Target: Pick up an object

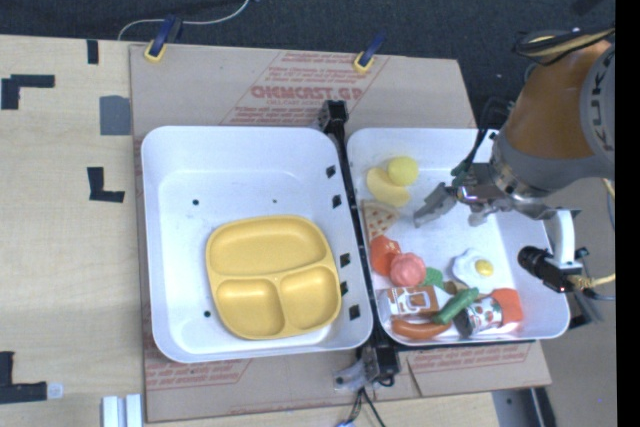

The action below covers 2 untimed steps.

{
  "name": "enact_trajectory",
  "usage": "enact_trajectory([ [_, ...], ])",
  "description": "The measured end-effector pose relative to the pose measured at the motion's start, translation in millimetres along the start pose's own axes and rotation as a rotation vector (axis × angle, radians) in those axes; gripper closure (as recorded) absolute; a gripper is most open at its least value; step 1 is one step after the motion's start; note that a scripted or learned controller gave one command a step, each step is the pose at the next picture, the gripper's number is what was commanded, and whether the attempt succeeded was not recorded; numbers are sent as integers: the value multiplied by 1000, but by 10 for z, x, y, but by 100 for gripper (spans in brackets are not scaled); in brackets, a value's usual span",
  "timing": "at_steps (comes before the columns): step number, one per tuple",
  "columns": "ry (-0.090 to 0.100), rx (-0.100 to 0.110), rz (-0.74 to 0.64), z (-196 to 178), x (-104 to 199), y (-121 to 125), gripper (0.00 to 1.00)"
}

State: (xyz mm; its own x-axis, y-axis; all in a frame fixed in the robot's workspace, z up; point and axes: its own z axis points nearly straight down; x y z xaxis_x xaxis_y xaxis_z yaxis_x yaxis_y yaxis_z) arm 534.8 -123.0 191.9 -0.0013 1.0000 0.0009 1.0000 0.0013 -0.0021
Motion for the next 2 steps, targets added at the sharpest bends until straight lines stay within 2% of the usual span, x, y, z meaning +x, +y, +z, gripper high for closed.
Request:
enact_trajectory([
  [1,-1,0,-3,521,263,516,0],
  [2,-1,-2,-3,1107,273,1026,0],
])
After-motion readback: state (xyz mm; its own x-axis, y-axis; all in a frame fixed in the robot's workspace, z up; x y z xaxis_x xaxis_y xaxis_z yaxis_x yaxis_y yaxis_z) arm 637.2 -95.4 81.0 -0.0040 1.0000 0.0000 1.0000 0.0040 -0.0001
